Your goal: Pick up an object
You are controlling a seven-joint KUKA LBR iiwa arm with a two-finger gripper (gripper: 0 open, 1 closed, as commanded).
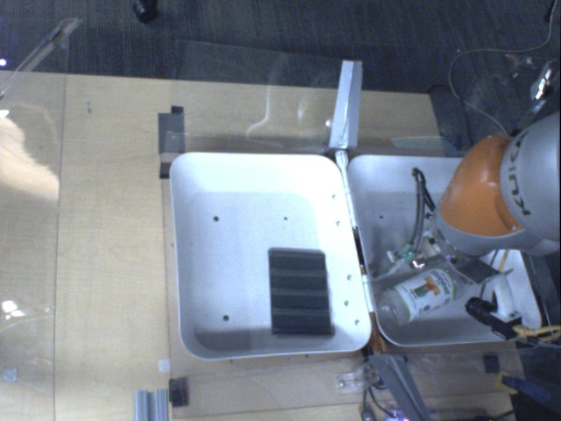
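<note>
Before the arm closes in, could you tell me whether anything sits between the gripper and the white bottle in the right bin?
Nothing visible does: the gripper hangs right above the lying white bottle with a green label.

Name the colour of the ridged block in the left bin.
Black block, clearest in the camera view.
</note>
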